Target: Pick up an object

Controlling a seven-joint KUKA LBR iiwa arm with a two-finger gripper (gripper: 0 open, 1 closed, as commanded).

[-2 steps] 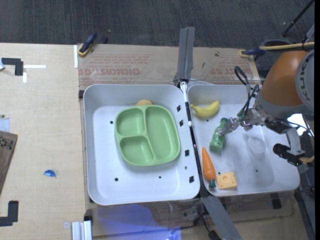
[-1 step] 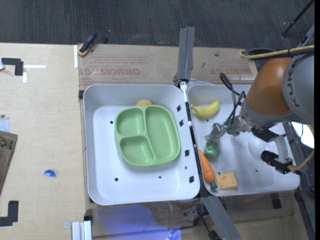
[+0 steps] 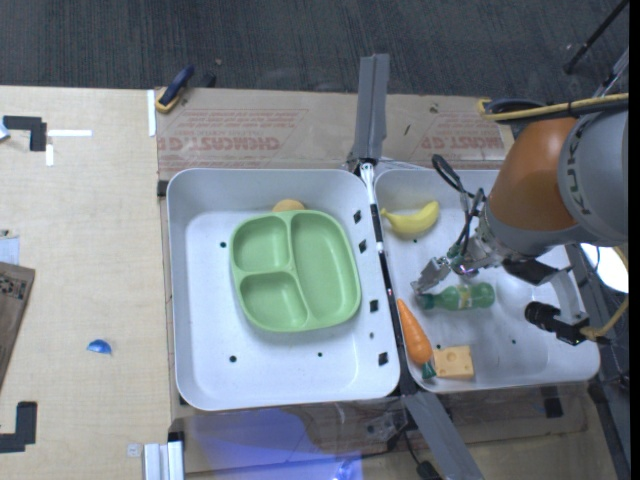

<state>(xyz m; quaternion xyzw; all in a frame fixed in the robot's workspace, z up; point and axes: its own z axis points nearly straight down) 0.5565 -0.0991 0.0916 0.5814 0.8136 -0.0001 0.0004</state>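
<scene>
Right bin (image 3: 560, 368): banana (image 3: 412, 218), green bottle (image 3: 462, 296), carrot (image 3: 413, 334), cheese block (image 3: 454, 362). Left bin (image 3: 200, 268): green divided plate (image 3: 296, 269). Tool (image 3: 432, 274) touching, perhaps gripping, bottle's cap end; finger spread indiscernible.

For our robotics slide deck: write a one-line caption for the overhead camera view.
Grey arm's tool poised over a green plastic bottle in the right white bin, beside a yellow banana, orange carrot and cheese block.

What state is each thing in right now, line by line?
gripper: low in the right bin, over the green bottle's end
green bottle: lying on its side
banana: lying flat
carrot: lying flat
cheese block: lying flat
green divided plate: upright in the left bin
</scene>
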